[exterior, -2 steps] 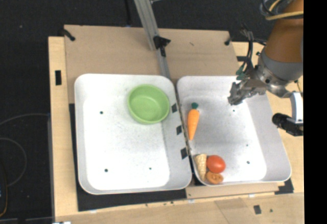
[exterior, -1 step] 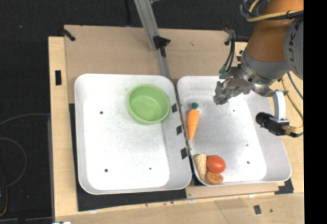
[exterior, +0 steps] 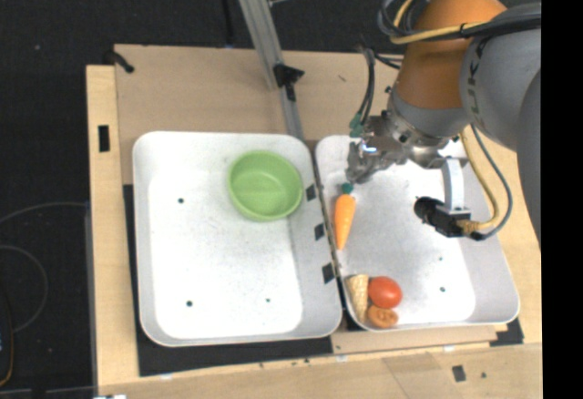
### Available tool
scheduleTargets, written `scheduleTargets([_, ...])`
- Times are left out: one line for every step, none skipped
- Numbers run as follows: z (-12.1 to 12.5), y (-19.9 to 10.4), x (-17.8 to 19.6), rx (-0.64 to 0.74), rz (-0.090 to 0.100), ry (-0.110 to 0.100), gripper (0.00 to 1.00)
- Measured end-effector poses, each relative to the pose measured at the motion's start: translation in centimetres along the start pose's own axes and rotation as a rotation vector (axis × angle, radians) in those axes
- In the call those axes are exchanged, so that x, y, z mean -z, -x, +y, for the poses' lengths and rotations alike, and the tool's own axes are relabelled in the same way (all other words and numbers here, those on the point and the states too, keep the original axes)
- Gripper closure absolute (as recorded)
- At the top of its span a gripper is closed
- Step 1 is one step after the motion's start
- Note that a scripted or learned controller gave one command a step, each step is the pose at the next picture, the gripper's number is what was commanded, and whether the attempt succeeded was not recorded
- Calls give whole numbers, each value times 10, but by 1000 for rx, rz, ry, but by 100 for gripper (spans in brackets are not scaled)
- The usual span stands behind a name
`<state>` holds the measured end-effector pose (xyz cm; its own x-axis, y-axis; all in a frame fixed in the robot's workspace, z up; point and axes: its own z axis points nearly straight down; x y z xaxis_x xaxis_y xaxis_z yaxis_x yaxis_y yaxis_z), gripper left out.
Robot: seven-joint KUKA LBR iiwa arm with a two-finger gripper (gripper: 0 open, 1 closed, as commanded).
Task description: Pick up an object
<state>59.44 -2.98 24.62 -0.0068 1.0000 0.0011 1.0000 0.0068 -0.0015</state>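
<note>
From my remote station, I see the arm [exterior: 474,60] reaching in from the right over the right bin [exterior: 474,283], its gripper [exterior: 357,171] low at that bin's upper left corner, directly above the leafy end of a toy carrot [exterior: 343,219]. I cannot tell how far the fingers are spread, nor whether they have hold of the carrot; its green top sits right at the gripper's tip. The carrot lies lengthwise along the bin's left wall, orange tip toward the camera. In the near left corner of the same bin sit a tomato [exterior: 385,291], a pale bread piece [exterior: 358,290] and a small orange item [exterior: 382,317], clustered together. The left bin [exterior: 182,297] holds a green bowl [exterior: 265,186], upright, near its far right corner.
</note>
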Motion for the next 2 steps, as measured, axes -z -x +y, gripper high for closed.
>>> scheduleTargets([3,-60,0,1,0,3,100])
scheduleTargets([23,-117,0,1,1,3,100])
